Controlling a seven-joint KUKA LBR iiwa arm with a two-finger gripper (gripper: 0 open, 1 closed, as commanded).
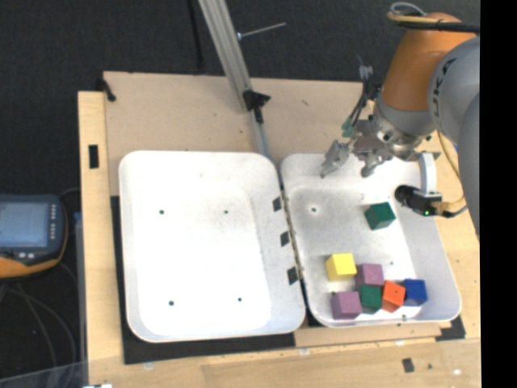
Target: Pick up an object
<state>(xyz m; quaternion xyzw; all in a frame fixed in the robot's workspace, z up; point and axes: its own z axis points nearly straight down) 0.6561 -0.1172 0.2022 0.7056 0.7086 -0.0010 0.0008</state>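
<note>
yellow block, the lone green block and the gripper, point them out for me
yellow block (341,265), camera view, middle of its top face
lone green block (379,215), camera view, centre of its top face
gripper (350,165), camera view, midway between its spread fingertips

Both bins, left bin (202,241) and right bin (323,192), are white with small dark specks. The right bin contains a dark green block (379,215), a yellow block (341,266), two purple blocks (371,274) (346,304), a green block (371,297), an orange block (393,295) and a blue block (414,290). The bench (161,111) is tan.
</note>
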